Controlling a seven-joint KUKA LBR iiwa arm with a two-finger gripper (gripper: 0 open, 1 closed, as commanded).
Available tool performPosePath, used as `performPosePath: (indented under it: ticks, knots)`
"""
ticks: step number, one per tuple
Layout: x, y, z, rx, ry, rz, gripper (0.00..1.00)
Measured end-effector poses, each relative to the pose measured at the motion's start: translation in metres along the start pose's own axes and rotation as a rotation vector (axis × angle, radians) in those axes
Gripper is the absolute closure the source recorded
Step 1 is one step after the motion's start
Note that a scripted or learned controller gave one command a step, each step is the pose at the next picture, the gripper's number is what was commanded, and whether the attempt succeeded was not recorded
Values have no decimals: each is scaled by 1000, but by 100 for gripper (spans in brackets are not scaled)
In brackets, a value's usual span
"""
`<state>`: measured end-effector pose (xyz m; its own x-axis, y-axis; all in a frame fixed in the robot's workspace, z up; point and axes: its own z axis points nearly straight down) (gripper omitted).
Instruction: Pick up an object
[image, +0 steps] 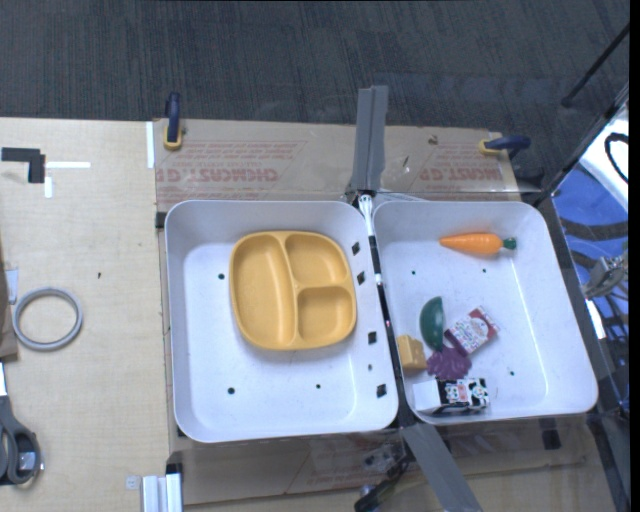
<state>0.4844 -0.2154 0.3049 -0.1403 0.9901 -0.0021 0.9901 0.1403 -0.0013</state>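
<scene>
**Six small items in the right bin, plate in the left**

Lying alone near the far wall of the right bin (560, 300): an orange toy carrot (472, 242) with a green tip, tip pointing right, well apart from everything else.

Clustered toward the near left corner of that bin: a dark green rounded piece (432, 320), just beside a red-and-white packet (470, 331) lying tilted; below them a purple crumpled lump (449, 363), touching or nearly touching both. Left of the lump, against the bin's left wall, a tan-yellow block (411, 353). Nearest the front rim, a black-and-white patterned carton (462, 395) lying on its side.

In the left bin (190, 380): a yellow three-compartment plate (293, 290), flat, toward the far half.

On the worktop (90, 400), well left of the bins: a grey tape roll (45, 318).
</scene>
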Motion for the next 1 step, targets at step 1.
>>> performPosePath:
  ticks: [1]
  knots:
    - [0, 1, -8, 2, -2, -3, 100]
